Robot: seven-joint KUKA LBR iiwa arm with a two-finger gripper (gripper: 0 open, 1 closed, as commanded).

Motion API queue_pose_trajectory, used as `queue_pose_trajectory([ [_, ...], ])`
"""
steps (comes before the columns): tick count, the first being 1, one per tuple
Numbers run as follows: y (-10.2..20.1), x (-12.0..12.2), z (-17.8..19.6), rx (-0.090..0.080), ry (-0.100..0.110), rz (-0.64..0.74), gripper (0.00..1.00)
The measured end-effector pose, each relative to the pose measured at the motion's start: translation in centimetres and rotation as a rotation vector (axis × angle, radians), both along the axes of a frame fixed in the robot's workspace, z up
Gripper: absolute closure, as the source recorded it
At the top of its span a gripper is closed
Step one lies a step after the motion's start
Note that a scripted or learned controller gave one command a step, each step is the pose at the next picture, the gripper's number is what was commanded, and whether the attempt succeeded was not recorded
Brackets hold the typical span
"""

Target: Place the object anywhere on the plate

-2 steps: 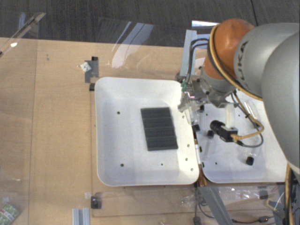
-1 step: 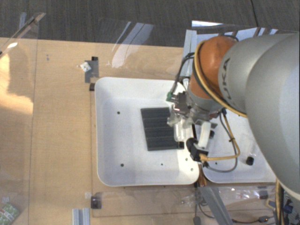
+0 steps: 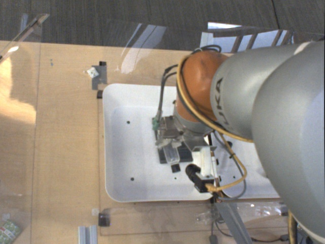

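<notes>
**Operator:** From my station I see the grey arm with the orange band (image 3: 203,80) reaching in from the right, its two-finger gripper (image 3: 171,156) down over the middle of the shallow white plastic bin (image 3: 117,136). Whether the fingers are open, closed or on anything, I cannot tell; the wrist and cables hide them.

**Colleague:** And the object? The plate?

**Operator:** I can't make out either. The arm covers the bin's right half, so if they're there, they sit under it.

**Colleague:** What worries you?

**Operator:** My judgement: a blind grasp could close on nothing, or nudge the object aside. The loose yellow cable (image 3: 233,179) near the wrist might snag too.

**Colleague:** Surroundings?

**Operator:** Pale wooden bench (image 3: 56,136), a small black bracket (image 3: 100,78) at the bin's far left corner, dark ribbed flooring (image 3: 127,4) beyond.
</notes>
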State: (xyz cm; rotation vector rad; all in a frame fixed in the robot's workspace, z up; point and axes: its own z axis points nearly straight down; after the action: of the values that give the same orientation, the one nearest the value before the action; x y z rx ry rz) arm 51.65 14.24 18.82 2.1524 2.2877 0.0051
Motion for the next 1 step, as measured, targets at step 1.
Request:
queue_pose_trajectory([
  [1,4.06,8.48,-0.70,-0.002,-0.001,0.228,1.00],
])
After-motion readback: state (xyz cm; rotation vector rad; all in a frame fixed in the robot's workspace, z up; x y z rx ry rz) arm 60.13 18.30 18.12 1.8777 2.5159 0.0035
